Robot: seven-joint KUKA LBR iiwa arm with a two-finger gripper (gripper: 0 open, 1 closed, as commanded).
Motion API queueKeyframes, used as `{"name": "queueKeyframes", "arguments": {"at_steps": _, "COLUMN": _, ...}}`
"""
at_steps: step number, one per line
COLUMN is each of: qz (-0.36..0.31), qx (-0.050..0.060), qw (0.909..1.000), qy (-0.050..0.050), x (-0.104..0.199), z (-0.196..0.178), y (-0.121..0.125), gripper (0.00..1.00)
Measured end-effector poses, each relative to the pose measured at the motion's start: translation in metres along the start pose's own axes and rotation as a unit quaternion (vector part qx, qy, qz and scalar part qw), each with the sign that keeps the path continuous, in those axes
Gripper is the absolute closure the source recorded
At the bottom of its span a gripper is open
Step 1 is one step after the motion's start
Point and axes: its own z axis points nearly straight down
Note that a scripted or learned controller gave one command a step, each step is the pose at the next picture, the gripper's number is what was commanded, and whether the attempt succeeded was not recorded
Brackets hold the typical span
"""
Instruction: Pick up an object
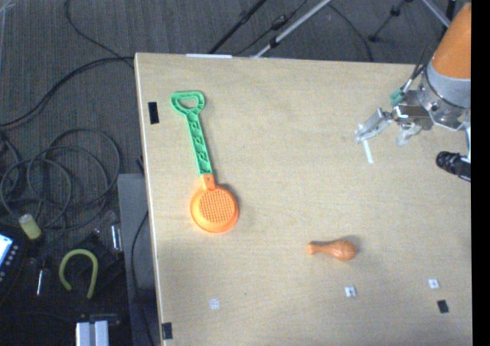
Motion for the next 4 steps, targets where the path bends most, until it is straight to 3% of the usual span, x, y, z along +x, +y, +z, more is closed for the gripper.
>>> {"name": "queueKeyframes", "arguments": {"at_steps": 1, "qz": -0.008, "qx": 0.000, "qw": 1.0000, "qy": -0.002, "x": -0.006, "z": 0.059, "y": 0.051, "gripper": 0.00}}
{"name": "queueKeyframes", "arguments": {"at_steps": 2, "qz": -0.008, "qx": -0.001, "qw": 1.0000, "qy": -0.003, "x": -0.006, "z": 0.059, "y": 0.051, "gripper": 0.00}}
{"name": "queueKeyframes", "arguments": {"at_steps": 3, "qz": -0.148, "qx": -0.001, "qw": 0.9890, "qy": -0.002, "x": -0.006, "z": 0.142, "y": 0.054, "gripper": 0.00}}
{"name": "queueKeyframes", "arguments": {"at_steps": 4, "qz": -0.157, "qx": -0.001, "qw": 0.9875, "qy": -0.001, "x": 0.034, "z": 0.142, "y": 0.053, "gripper": 0.00}}
